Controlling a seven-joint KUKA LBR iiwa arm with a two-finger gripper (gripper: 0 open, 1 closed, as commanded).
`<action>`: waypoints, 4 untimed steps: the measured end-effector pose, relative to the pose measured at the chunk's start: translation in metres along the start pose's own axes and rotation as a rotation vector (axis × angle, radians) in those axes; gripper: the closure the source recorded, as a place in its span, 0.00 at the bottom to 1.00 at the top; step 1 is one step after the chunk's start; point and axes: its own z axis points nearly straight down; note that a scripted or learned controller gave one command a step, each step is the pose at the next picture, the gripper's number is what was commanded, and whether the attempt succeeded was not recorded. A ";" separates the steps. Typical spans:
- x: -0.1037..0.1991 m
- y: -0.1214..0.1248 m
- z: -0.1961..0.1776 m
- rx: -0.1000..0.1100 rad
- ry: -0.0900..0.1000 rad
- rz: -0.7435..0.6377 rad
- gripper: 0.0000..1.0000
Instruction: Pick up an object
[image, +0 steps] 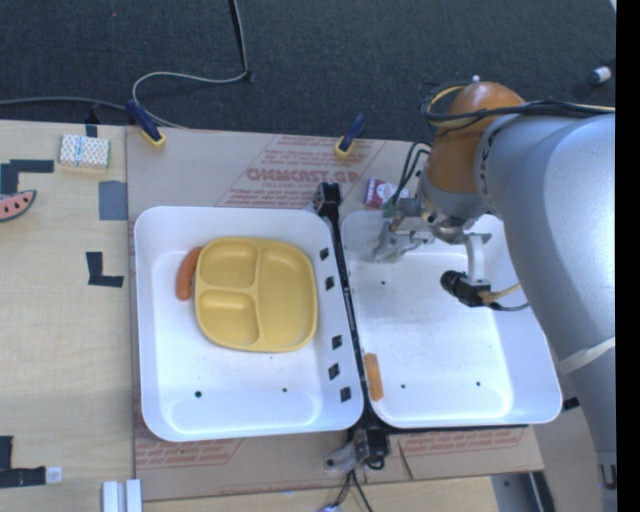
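My gripper (392, 240) hangs over the far left corner of the right bin (520, 400), below the orange wrist band (470, 130). I see nothing under it but bare white floor. A small orange piece (372, 375) lies against the right bin's left wall, near the front and well away from the gripper. In the left bin (160, 400) a yellow divided plate (255, 293) lies flat. An orange-red sausage-shaped thing (185, 273) rests against the plate's left rim.
A black divider with clips (335, 300) runs between the bins. A small red-and-white packet (377, 191) lies on the cardboard behind the right bin. Two blue-and-yellow clamps (146, 121) (351, 139) hold the cardboard's far edge. The arm's grey body (570, 230) covers the right side.
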 end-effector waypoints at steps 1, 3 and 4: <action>0.000 0.000 0.000 0.000 0.000 0.000 0.00; 0.001 0.000 -0.009 0.001 0.001 -0.001 0.00; -0.001 -0.001 0.010 0.001 -0.002 0.003 0.00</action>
